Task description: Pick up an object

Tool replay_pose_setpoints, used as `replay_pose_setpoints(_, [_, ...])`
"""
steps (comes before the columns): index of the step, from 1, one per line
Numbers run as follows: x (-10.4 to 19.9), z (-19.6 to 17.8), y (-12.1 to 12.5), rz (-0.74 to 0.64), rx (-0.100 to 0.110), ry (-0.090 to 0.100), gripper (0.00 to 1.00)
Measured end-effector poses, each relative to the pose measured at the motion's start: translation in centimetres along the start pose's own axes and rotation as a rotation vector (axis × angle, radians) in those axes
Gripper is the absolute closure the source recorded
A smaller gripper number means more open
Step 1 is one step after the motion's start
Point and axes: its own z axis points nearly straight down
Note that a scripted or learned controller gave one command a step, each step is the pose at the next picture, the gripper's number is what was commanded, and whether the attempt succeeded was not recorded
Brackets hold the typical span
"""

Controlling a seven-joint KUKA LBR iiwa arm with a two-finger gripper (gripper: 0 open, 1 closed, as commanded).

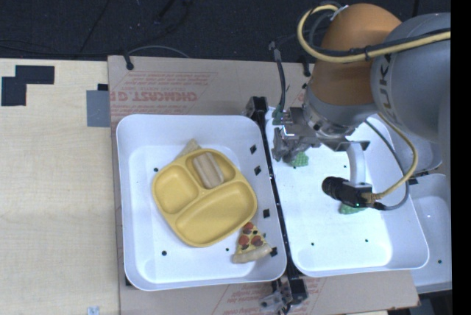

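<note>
Directly under the hand sits a green object.

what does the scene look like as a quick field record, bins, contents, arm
left bin: holds a yellow divided plate with a tan hot dog bun in one compartment; a toy pizza slice lies beside the plate, near the bin's lower right corner
right bin: small green object near the upper left, another green object partly under the arm's attachments
arm: over the right bin, reaching in from the right
hand: low at the right bin's upper left, by the first green object
held object: cannot tell
</note>
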Motion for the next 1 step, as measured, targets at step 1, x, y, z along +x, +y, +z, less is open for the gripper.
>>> replay_pose_setpoints(1, [5.65,-0.30,-1.91,-0.001,0.000,0.000,1.00])
